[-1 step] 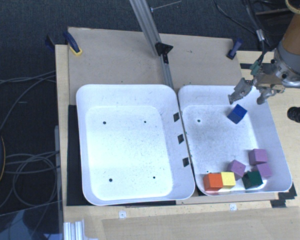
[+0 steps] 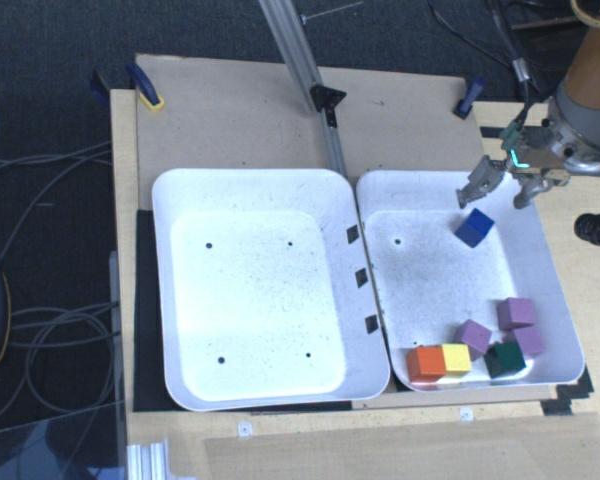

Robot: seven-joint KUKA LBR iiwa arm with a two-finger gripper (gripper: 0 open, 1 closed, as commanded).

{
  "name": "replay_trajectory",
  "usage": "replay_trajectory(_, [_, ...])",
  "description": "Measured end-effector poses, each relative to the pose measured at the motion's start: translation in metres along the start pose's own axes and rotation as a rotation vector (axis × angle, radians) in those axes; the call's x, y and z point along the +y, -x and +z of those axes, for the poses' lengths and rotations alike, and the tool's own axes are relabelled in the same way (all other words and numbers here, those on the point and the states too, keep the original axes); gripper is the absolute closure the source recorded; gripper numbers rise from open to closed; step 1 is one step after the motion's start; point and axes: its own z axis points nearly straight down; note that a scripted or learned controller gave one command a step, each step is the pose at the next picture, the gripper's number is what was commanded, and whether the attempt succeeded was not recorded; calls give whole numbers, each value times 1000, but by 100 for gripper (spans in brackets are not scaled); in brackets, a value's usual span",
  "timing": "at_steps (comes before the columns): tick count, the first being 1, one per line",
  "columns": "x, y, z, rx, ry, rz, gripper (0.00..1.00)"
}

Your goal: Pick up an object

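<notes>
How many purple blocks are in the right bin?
3, all near the right bin's lower right corner: one purple block highest, one below it, one left, above the yellow block.

Even, diffuse light from overhead leaves the two white bins bright but not blown out — shadows under the blocks are faint. The dark floor stays dim (cables barely readable). Focus is soft throughout, with visible grain.
</notes>
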Motion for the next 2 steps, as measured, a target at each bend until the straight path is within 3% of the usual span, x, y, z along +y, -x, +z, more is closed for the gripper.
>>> replay_trajectory(2, [10, -8, 99, 0, -6, 1, 0])
